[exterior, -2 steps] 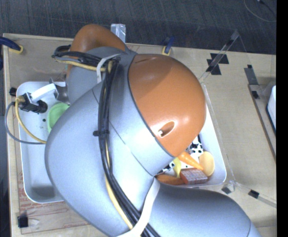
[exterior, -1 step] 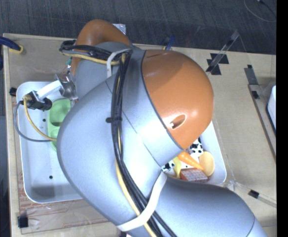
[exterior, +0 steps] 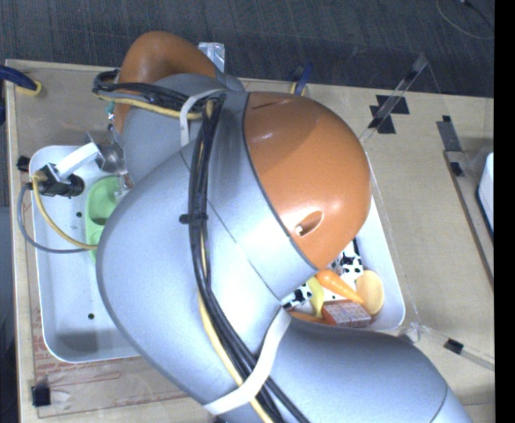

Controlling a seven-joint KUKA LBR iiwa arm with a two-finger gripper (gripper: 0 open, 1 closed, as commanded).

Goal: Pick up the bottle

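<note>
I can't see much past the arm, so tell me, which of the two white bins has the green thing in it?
The left bin. A pale green object lies in it beside the arm. The right bin holds orange, yellow and brown items at its lower corner.

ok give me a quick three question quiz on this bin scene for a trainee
1. True or false: the arm covers much of both bins.
2. Multiple choice: what colour is the object showing beside the arm in the left bin? A) green B) red C) blue
3. Fill in: the cluster of items at the right bin's lower corner includes an orange ______-shaped toy.

Key:
1. True.
2. A: a pale green object peeks out near the wrist.
3. Carrot; it lies next to a black-and-white spotted item and a brown block.
</note>
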